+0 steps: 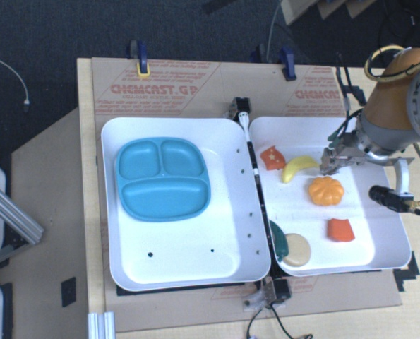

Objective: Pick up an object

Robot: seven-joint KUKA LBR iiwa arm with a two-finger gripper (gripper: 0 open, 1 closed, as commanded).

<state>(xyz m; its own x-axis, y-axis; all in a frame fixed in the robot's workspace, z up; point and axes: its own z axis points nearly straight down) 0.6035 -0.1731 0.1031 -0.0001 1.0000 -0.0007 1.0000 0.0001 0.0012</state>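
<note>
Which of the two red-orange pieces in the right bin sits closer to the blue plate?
The red-orange piece at the bin's upper left, beside the banana. The other piece lies lower right, farther from the blue plate.

Yellow plastic banana in the right bin
It lies flat and curved, its right end just beside the jaws.

My arm is a rounded grey casing with a broad orange band above the wrist. Thin black cables loop around the top of it and trail down one side. The hand is small, metallic grey, with dark fittings behind it.
</note>
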